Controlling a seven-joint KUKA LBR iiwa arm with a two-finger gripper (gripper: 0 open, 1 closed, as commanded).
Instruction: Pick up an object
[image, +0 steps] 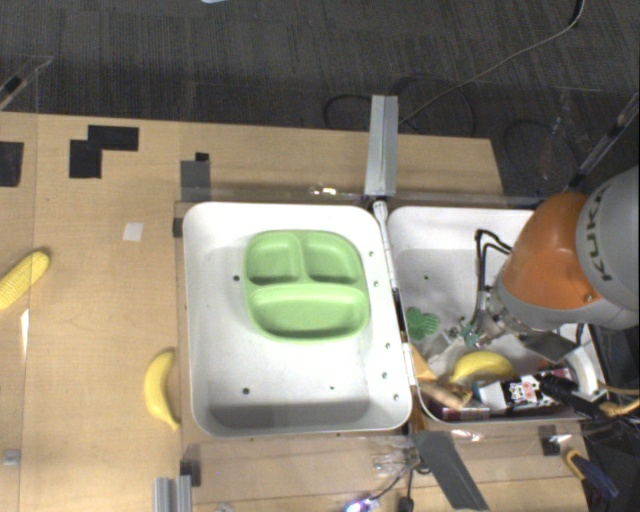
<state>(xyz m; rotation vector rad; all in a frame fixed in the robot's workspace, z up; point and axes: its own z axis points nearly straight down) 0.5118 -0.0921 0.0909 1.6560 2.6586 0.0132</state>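
Observation:
My gripper (468, 334) reaches down into the right bin (440, 240) from under the arm's orange band (548, 262). Its tip hangs just above a yellow banana (482, 365) near the bin's front. A small green object (422, 324) lies just left of the gripper. A brown item (445, 393) and a dark box with a printed label (520, 390) sit along the front wall. The arm hides part of the pile.
The left bin (215, 330) holds a green divided plate (303, 282). On the bench to the left lie a second banana (160, 388) and a yellow corn cob (22, 280). A metal post (382, 145) stands behind the divider between the bins.

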